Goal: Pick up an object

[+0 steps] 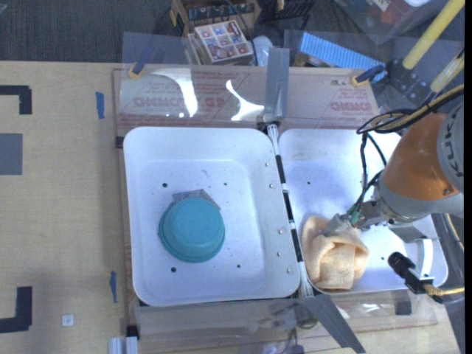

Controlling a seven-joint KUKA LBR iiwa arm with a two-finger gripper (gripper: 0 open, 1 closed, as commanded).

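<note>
A teal bowl (192,229) lies upside down in the left bin (147,161), on a grey patch. A crumpled tan cloth (335,260) lies at the near left corner of the right bin (317,157). My gripper (341,224) hangs at the cloth's upper edge, reaching in from the right below the orange wrist band (420,164). The fingertips touch or nearly touch the cloth; I cannot tell how they stand.
A divider ridge (284,198) separates the two bins. A clear plastic wall (251,98) stands behind them. Black cables (372,153) loop from the arm over the right bin. A black fitting (407,268) sits at the near right.
</note>
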